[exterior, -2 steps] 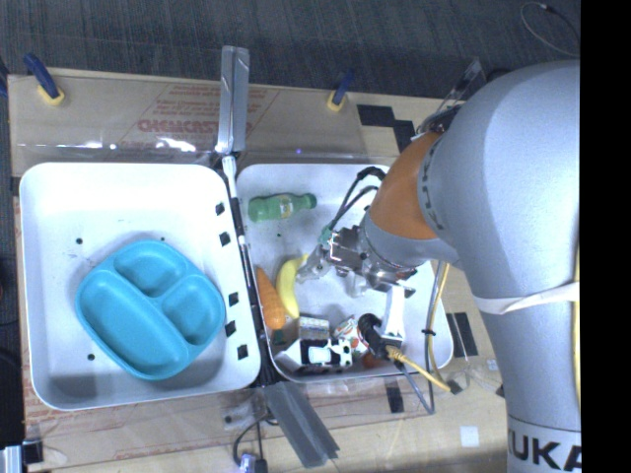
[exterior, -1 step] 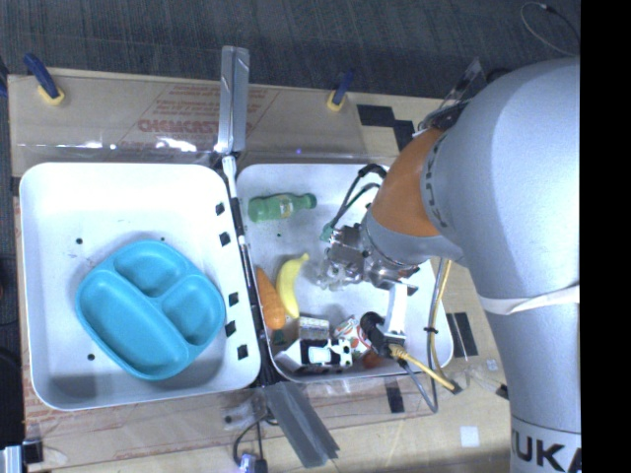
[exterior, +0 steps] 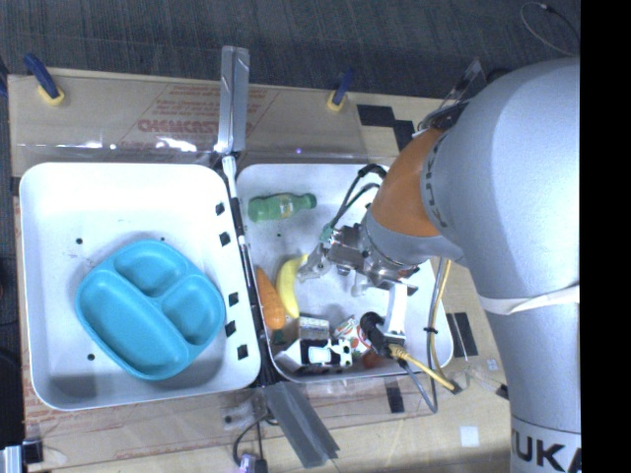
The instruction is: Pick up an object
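Camera view places the gripper (exterior: 335, 261) low inside the right bin (exterior: 296, 180), close above the bin floor and just beside the banana (exterior: 288, 284). Nothing is visibly lodged between its parts, and whether the gripper is spread or pressed together cannot be told at this angle, because the wrist hardware covers the tips. The task names no particular object; the banana appears the likeliest target, being nearest the gripper. It is yellow, short and gently curved, lying flat near the bin's left wall, with a carrot (exterior: 271, 302) touching or almost touching its left side. For a sound pick, the gripper should probably be centred over the banana's middle, aligned across its narrow width, and lowered until it straddles the fruit without catching the carrot. Closing too early would likely push the banana aside. A green bottle (exterior: 280, 206) lies on its side near the far wall, well apart. Small dark and white items (exterior: 325, 348) crowd the near edge. The left bin (exterior: 59, 190) holds a blue divided tray (exterior: 148, 308).
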Tool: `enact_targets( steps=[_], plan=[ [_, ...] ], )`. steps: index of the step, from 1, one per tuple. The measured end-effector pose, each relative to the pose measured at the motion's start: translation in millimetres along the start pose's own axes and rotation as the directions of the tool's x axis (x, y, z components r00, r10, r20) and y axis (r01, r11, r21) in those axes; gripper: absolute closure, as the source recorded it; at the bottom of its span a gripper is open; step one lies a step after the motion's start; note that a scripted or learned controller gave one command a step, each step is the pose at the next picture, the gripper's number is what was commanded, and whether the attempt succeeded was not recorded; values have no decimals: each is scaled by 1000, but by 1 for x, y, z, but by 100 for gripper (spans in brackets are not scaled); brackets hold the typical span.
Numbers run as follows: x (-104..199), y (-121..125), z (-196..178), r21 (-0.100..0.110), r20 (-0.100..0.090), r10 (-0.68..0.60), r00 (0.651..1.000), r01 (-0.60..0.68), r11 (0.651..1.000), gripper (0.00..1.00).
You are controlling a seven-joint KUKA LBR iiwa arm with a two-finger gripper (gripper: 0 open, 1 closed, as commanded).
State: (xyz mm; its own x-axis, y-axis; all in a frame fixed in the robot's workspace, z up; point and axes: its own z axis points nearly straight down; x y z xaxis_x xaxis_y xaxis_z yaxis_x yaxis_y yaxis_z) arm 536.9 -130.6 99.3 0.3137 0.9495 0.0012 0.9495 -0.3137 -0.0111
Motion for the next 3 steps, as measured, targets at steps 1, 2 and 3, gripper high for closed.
enact_targets(
  steps=[1,2,3],
  plan=[
    [7,-20,8,-9,2,18,1000,-18,1000,0],
    [-23,18,8,-7,-1,154,988,-154,988,0],
    [-19,17,-57,-7,-1,193,981,-193,981,0]
  ],
)
